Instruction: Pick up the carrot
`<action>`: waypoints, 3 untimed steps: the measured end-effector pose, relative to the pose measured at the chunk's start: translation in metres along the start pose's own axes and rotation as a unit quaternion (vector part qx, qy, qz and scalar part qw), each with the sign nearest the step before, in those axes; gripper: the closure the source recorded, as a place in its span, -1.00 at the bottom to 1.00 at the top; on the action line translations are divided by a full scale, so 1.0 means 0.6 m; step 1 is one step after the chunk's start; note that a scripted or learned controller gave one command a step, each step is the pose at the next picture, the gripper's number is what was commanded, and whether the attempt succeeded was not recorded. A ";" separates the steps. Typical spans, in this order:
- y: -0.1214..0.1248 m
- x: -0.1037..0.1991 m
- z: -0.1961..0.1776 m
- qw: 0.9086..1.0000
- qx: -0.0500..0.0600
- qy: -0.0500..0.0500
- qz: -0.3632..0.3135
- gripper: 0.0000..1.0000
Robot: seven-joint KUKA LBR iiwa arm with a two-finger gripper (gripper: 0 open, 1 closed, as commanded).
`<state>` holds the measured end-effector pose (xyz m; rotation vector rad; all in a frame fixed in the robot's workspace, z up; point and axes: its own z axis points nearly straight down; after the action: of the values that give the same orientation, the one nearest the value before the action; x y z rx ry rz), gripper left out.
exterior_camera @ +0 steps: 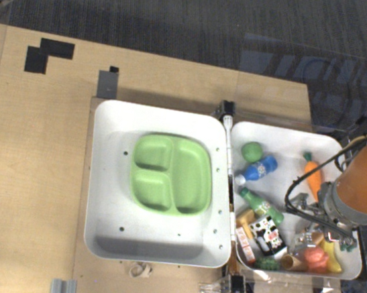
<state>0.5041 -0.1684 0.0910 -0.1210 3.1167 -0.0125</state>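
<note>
The carrot [312, 178] is orange with a small green top and lies in the right bin [286, 138], near its far right side. The arm's orange band partly covers the carrot's right side. My gripper [309, 236] hangs low over the near right part of the same bin. It is nearer the camera than the carrot, above a red and yellow heap of toys. Cables and the wrist hide much of it.
The right bin also holds a green ball [252, 151], a blue bottle [260, 168], a green bottle [262, 206], a black-and-white box [268, 233], a red toy [316, 260] and a yellow one [334, 260]. A green divided plate [169, 173] lies in the left bin [100, 232].
</note>
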 end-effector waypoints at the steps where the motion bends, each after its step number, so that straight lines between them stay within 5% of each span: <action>1: -0.018 -0.189 0.008 0.998 -0.003 0.003 0.068 -1.00; 2: 0.019 -0.178 0.007 0.997 -0.003 0.004 0.080 -1.00; 3: -0.084 -0.214 -0.069 0.996 -0.001 0.002 0.094 -1.00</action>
<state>0.6352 -0.2082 0.1357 0.1737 3.1186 -0.0066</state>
